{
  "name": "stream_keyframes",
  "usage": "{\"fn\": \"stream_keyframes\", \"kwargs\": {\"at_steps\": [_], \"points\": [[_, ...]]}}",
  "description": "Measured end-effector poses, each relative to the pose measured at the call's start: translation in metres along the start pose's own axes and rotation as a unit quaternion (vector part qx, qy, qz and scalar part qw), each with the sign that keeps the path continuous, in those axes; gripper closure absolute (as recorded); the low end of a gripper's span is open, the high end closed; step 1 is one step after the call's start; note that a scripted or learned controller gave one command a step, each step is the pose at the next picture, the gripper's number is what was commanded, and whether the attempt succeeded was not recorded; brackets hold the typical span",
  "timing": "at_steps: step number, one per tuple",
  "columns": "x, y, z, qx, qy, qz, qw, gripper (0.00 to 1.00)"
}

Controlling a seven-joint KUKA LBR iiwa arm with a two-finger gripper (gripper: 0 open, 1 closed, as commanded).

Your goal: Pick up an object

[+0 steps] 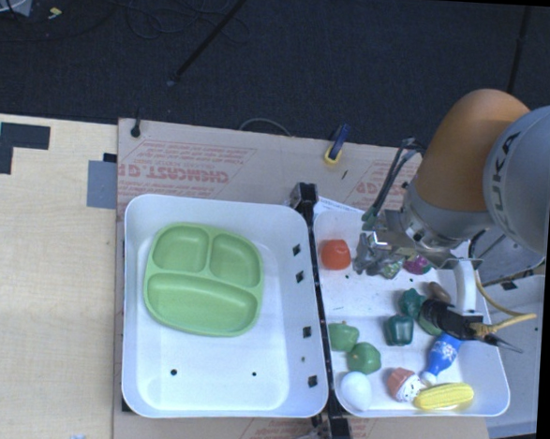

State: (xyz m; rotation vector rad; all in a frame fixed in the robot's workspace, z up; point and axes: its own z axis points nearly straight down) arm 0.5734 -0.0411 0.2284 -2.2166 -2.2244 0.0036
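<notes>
**Crowding the grasp: right bin packed tight**

Hovering low in the right bin (498, 394), tool (375, 260) sits just beside an orange-red block (335, 255); whether it is released or clenched I cannot tell.

Risks: small purple piece (416, 265) touches the wrist side, likely to be nudged. Rounded green toys (352, 347) and the smooth white egg (355, 389) could roll off a pinch. Ridged yellow corn (445, 396) lies at the near wall.

Left bin (151, 383): matte green divided plate (203, 279), shallow, probably hard to grip.
</notes>
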Motion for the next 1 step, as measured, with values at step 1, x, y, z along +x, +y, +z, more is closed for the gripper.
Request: {"fn": "stream_keyframes", "kwargs": {"at_steps": [1], "points": [[0.0123, -0.0064, 0.0015, 0.001, 0.000, 0.001, 1.0000, 1.00]]}}
